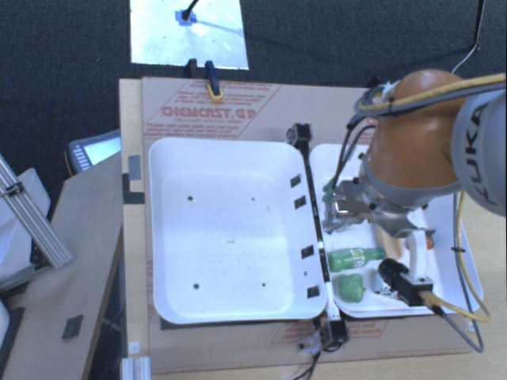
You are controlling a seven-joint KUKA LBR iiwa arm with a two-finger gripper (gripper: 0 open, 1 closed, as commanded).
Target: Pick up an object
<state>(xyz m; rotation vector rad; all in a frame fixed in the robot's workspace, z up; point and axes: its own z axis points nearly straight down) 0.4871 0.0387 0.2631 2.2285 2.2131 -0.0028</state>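
**Arm Hangs Over Crowded Right Bin While Left Bin Lies Open**

The left bin (230, 236) shows a broad white floor, open from wall to wall, its rounded rim standing clear on all four sides. It sits on a cardboard sheet (214, 109) with red lettering, which juts out past the bin's far edge. Where the two bins meet, a row of black clips (307, 252) runs down the shared edge, marking a tight seam between them.

In the right bin (372, 305), room is scarce. A green bottle (358, 256) lies on its side near the left wall, its neck pointing right. Just beside it, toward the bin's near corner, rests a green lump (350, 286), close to both the left wall and the near rim. The two are near each other, but whether they touch cannot be told.

The gripper (339, 208) hangs over the bin's left part, near the shared edge and just beyond the bottle's far side. Nothing can be seen held in it, and whether it is open or closed cannot be told from this angle. The arm (420, 141), its orange band bulking large, reaches in from the right and covers most of the bin's middle and far floor, leaving open only a strip along the left wall and near rim
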